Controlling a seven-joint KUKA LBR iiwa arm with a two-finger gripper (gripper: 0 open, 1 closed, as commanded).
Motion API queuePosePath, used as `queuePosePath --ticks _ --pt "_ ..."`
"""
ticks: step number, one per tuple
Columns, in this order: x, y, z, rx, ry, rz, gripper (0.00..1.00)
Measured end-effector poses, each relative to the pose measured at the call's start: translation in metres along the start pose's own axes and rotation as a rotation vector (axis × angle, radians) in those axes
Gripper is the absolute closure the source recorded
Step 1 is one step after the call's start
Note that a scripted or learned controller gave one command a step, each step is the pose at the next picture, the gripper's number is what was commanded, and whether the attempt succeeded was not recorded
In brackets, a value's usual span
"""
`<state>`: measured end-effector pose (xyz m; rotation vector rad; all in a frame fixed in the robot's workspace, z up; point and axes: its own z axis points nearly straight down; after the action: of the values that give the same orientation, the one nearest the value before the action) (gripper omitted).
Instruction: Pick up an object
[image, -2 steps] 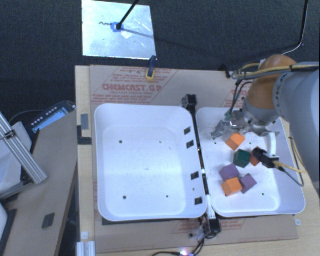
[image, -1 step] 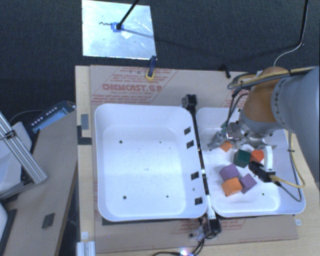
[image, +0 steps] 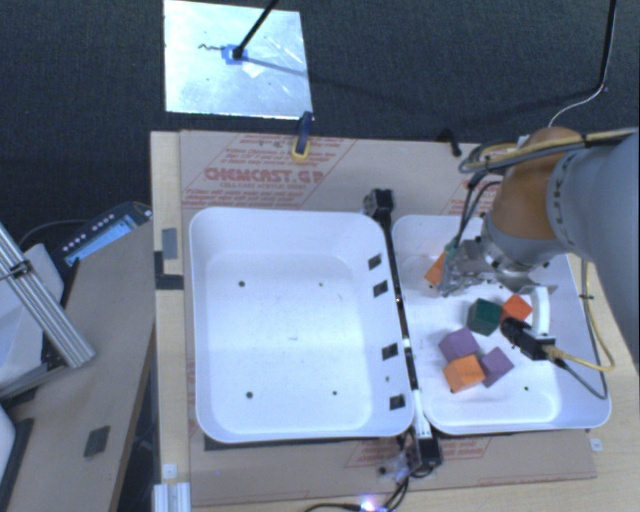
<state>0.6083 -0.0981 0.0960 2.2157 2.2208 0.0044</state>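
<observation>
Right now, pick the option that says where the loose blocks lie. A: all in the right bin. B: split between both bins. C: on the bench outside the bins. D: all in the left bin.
A: the green block, the two purple blocks and the orange blocks all lie in the right bin, below the gripper.
</observation>
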Motion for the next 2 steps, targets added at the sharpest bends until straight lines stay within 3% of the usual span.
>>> queuePosePath --ticks 1,2 --pt "-0.025 -0.114 0.012 0.013 0.002 0.008 1.00" --pt "0.004 -0.023 -0.124 -0.015 -0.002 -0.008 1.00"
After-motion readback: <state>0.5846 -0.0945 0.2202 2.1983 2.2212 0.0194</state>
